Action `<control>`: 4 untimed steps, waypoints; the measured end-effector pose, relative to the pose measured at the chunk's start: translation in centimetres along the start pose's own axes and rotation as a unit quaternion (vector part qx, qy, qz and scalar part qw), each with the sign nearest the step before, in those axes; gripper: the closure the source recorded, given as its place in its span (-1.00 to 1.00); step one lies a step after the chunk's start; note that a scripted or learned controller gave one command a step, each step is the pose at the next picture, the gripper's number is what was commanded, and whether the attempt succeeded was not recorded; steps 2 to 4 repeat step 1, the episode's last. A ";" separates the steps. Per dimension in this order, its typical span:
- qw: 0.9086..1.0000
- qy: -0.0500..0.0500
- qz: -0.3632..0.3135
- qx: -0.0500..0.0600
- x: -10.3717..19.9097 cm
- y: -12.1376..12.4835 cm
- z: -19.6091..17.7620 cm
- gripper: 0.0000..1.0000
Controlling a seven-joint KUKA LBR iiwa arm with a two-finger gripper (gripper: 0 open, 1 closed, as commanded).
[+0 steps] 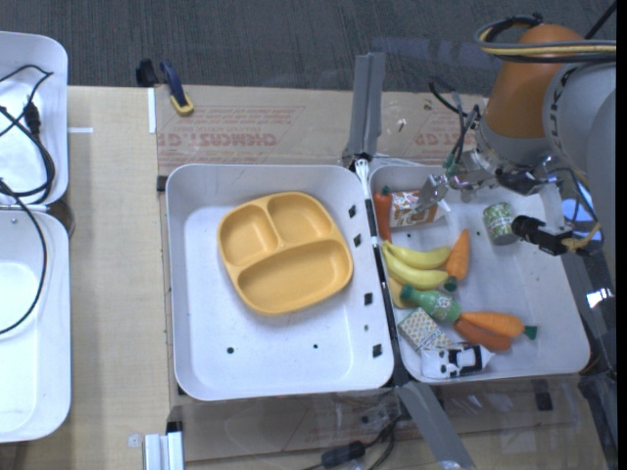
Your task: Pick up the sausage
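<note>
Two white bins are set side by side on the surface point(108, 213). In the left bin point(196, 351) one yellow plate point(284, 253) with three compartments is seen. The remaining things are gathered in the right bin point(549, 351): two bananas point(416, 265), two carrots point(458, 253), one green bottle-shaped piece point(433, 305), one small can point(498, 221), one red and white packet point(413, 209), one small patterned box point(421, 329) and one black and white piece point(458, 360). One orange-red strip point(380, 215) is lodged against that bin's left wall.

The sausage point(473, 336) is taken to be the darker reddish, elongated piece near the front of the right bin, touching the underside of the lower carrot and just beside the patterned box; its identity cannot be told with certainty.

The gripper point(446, 184) is held over the back of the right bin, just above the packet and well apart from the sausage. Whether the jaws are spread or pressed together cannot be told.

Red lettering is printed upside down on the cardboard point(235, 125) behind the bins; it cannot be read reliably. The labels on the packet and can are too small to read.
</note>
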State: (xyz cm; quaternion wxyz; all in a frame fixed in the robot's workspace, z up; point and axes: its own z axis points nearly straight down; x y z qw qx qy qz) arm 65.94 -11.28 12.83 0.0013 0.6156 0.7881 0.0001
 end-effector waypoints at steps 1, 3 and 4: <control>0.992 0.001 -0.129 0.001 -3.2 -7.4 3.7 -1.00; 0.992 0.001 -0.129 0.001 -3.2 -7.4 3.7 -1.00; 0.992 0.001 -0.129 0.001 -3.2 -7.4 3.7 -1.00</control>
